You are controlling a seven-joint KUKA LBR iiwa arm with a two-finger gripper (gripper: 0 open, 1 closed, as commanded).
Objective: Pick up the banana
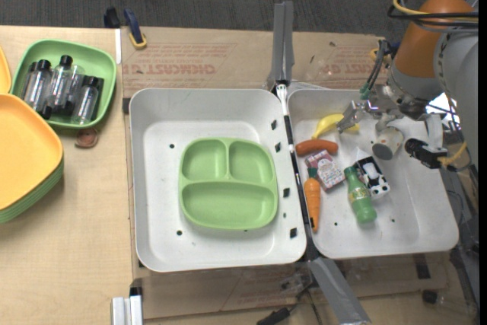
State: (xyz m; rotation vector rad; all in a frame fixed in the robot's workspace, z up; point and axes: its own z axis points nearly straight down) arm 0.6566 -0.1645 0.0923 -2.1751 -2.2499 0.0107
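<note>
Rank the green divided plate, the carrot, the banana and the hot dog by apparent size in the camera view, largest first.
1. Green divided plate
2. Carrot
3. Banana and hot dog: they look alike in length, so I won't rank them.

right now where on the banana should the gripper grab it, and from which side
Probably the banana's middle, coming straight down from above. It lies flat on the right bin's floor, curved, its long axis running left-right, so fingers closing across its narrow width fit best. The gripper is already at its right end, and the sausage lies close below, so stay clear of that side.
</note>
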